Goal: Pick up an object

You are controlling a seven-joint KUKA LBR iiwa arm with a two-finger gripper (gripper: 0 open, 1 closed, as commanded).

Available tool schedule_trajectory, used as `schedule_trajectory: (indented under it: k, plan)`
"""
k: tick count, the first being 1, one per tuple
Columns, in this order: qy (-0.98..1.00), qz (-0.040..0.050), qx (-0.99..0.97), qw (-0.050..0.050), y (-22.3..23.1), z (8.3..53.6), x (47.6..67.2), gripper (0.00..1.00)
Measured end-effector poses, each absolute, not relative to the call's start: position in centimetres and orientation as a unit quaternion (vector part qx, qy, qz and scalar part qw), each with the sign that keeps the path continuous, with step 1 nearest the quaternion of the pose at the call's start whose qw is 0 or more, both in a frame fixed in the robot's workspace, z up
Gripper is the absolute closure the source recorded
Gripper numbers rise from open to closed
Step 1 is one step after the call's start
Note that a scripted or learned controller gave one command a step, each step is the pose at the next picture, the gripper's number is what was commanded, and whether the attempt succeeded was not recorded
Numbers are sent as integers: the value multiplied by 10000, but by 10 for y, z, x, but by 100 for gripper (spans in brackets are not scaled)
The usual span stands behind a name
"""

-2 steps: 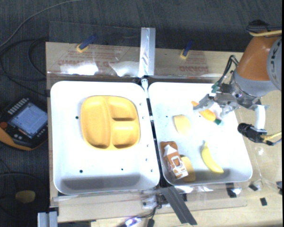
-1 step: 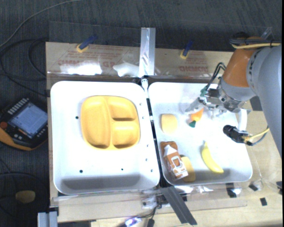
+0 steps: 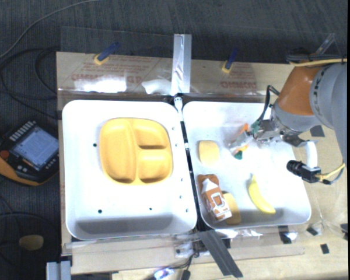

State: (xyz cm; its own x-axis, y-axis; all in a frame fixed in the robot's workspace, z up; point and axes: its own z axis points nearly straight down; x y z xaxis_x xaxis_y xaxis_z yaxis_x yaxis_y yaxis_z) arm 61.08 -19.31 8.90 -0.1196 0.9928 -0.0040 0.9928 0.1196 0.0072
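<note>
Yellow banana [image 3: 261, 196] lies at five o'clock in the right bin [image 3: 291, 217], near a tan block [image 3: 208, 152] and brown carton [image 3: 217, 199]. Gripper [image 3: 243, 140] hovers at twelve o'clock; its fingers' spread I cannot tell.

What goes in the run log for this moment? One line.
claw over right bin | banana, carton, yellow block untouched | tray in left bin
</note>
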Motion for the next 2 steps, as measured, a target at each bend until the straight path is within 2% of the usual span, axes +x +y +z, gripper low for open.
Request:
schedule_trajectory:
  k: [1, 2]
  plan:
    - [7485, 28, 6631, 59, -192, 99, 612, 100]
    - [7259, -6, 6878, 2, -170, 188, 610, 100]
